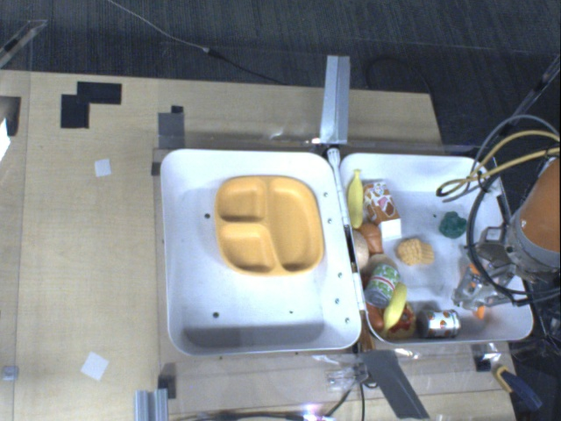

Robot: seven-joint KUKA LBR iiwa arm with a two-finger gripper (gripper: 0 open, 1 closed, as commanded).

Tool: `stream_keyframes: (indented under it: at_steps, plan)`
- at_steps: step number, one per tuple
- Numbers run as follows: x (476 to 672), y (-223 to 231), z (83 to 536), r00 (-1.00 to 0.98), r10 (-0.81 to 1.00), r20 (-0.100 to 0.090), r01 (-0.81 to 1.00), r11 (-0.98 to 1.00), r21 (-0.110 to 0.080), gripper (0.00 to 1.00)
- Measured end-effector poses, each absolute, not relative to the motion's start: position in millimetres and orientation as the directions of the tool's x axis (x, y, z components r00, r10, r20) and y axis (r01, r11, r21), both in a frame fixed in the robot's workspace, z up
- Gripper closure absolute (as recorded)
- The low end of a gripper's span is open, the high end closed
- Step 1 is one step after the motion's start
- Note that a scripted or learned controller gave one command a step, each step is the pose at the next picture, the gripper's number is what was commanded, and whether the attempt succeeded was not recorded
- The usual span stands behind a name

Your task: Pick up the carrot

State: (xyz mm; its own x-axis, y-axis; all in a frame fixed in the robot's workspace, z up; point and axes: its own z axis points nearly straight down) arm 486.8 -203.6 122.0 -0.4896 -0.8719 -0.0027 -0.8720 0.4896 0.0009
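A pale wooden desk fills most of my view, with dark floor along the top of the frame. Two shallow white bins sit side by side on it. The left bin holds a yellow divided plate, placed near its middle and well apart from everything else.

The right bin carries the clutter. A banana, a small printed box and a green-labelled tin crowd its left wall. A corn cob and a small green piece lie nearer the centre, and a can rests at the lower edge.

The arm comes in from the right of the frame with cables looped over it, and its tool hangs low over the bin's lower right part. Just beneath it I see a small orange shape, which I take for the carrot, lying clear of the crowded left side. That spot probably explains the approach from there.

The cables and wrist hide the tool's tip, so I cannot tell whether it is spread, pressed together or pinching anything. I would not call the carrot held.
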Motion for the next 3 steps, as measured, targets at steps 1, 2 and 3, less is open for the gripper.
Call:
stream_keyframes:
  at_steps: [1,2,3]
  plan:
    - [489.2,-164,134,-0.289,-0.957,-0.003,-0.957,0.289,-0.006,1.0]
    - [489.8,-176,159,-0.468,-0.884,-0.005,-0.884,0.468,-0.009,1.0]
    - [490.9,-205,89,-0.049,-0.999,0.001,-0.999,0.049,-0.011,1.0]
